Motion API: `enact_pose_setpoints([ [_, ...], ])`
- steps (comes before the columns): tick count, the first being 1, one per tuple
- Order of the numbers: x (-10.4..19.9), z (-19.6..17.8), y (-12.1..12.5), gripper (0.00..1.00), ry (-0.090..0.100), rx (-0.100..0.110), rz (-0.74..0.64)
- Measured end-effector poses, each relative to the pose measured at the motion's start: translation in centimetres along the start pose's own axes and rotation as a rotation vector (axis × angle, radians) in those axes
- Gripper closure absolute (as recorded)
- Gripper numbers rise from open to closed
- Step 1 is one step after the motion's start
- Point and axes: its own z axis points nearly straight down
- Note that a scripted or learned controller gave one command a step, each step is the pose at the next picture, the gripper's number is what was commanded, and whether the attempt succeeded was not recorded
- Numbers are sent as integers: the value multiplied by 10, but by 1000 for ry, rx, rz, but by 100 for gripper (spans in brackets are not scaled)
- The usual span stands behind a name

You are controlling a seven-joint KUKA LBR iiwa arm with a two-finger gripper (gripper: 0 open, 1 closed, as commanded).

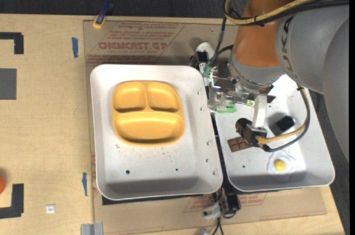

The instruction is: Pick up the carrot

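Note:
My gripper (224, 100) hangs low over the left part of the right bin (310, 173), close to the wall between the two bins. A small green thing (226, 108) lies right at its tip. Whether it is held cannot be told. A small orange-red bit (270, 98) peeks out from under the wrist's right edge; I cannot tell what it is. The arm's bulk covers the far half of the right bin.
A yellow divided plate (148, 111) lies in the left bin (105, 162). In the right bin, a dark brown lump (243, 127) and a brown chocolate piece (237, 144) lie just in front of the gripper. A small yellow item (280, 164) rests near the front right.

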Motion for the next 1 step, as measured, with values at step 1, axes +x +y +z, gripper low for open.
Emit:
enact_pose_setpoints([
  [1, 0, 0, 0, 0, 0, 1, 0],
])
